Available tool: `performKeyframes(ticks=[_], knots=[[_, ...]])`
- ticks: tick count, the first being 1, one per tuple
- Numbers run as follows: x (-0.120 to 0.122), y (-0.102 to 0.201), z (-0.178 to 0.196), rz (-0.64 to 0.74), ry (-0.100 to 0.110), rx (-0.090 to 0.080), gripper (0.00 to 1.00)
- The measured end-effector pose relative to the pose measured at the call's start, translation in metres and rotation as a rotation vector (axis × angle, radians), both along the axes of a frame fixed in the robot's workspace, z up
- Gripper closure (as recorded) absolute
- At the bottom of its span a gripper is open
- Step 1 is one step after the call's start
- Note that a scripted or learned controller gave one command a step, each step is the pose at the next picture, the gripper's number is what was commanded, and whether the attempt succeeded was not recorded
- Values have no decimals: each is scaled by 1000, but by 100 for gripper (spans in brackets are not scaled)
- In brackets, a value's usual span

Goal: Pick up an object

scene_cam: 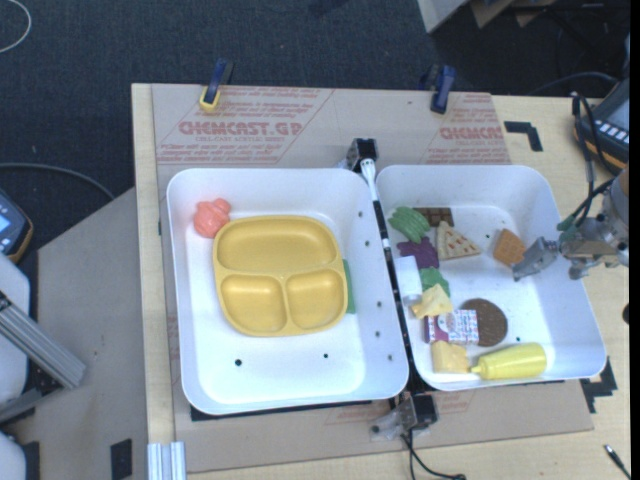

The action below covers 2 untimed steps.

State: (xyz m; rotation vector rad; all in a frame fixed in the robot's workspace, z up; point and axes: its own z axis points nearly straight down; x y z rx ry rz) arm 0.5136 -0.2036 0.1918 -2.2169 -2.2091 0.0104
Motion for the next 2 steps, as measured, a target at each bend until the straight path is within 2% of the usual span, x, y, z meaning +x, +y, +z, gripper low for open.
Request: performKeyframes(ticks=[1,2], knots=[[3,0,7,4,-14,-4,0],[2,5,-56,4,-5,0,0]])
